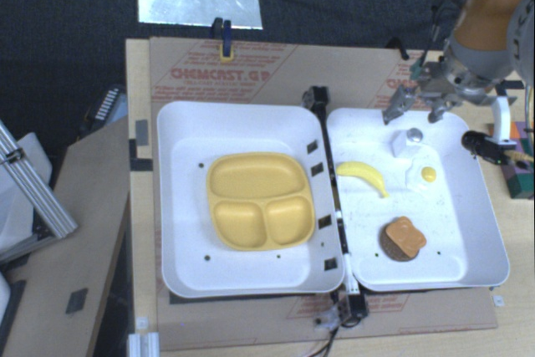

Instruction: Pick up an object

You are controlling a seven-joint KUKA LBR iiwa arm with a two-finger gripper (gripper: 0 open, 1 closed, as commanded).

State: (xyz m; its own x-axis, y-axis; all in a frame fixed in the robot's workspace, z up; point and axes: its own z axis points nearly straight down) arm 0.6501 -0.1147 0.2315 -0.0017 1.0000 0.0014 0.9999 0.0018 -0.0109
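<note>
Grey arm [489, 8] bent over right bin [476, 213]; tool [415, 109] fingers apart, gripping nothing.

**Four small things around the banana**

We take the banana [363, 176] as our mark: yellow, curved, lying flat. Up and to its right we see a small pale grey-capped object [407, 140], too blurred to name. Right of it lies a little yellow round piece [428, 174]. Below and right sits a brown burger-like item [403, 239].
</note>
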